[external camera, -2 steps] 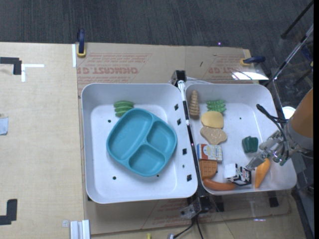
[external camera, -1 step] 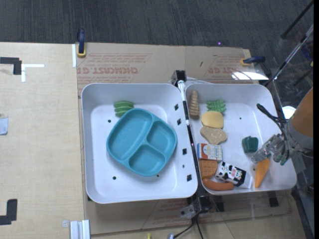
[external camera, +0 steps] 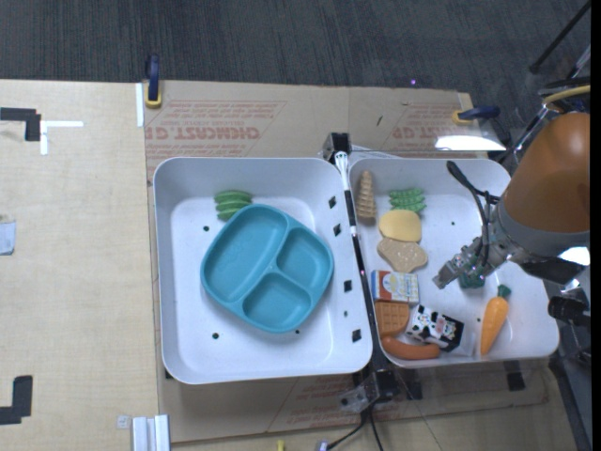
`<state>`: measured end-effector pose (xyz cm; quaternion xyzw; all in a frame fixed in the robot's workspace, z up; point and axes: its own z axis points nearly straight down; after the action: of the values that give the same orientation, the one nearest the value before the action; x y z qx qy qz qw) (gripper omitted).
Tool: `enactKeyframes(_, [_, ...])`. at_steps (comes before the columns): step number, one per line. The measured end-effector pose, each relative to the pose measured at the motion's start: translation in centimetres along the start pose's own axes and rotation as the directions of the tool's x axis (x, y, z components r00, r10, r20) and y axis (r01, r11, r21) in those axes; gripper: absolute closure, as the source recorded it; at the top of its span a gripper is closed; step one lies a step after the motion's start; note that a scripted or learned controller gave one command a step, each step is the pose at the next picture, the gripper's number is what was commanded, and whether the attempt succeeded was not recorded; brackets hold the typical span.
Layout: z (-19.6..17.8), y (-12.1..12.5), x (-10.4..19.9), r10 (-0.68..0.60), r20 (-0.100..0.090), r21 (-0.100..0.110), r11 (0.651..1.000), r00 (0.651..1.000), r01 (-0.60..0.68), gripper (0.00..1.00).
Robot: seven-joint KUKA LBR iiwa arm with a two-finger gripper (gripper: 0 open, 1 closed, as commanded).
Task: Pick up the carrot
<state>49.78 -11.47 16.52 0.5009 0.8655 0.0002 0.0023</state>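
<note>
The gripper [external camera: 462,272] hangs over the right bin [external camera: 451,224], can't tell if it's open or closed honestly. The carrot [external camera: 493,320] lies near it at about 4 o'clock, not touching.

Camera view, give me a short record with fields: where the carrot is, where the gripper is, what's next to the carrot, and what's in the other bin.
carrot: lies in the right bin, near its front right corner
gripper: hangs over the right bin, up and left of the carrot, apart from it
beside carrot: black and white carton, sausage to its left
left bin: holds a blue divided plate and a green pea pod
task state: carrot not yet picked up
</note>
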Motion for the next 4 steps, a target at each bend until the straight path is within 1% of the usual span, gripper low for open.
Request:
enactKeyframes(1, [0.0,0.0,0.0,0.001,0.000,0.000,1.000,1.000,-0.001,0.00])
enactKeyframes(2, [4.1,-4.1,-3.3,-0.135,-0.002,0.001,0.991,0.991,0.135,0.00])
enactKeyframes(3, [3.1,-3.8,-3.5,-0.131,0.002,-0.005,0.991,0.991,0.131,1.00])
enactKeyframes(4, [3.1,-3.8,-3.5,-0.130,0.002,-0.005,0.991,0.991,0.130,0.00])
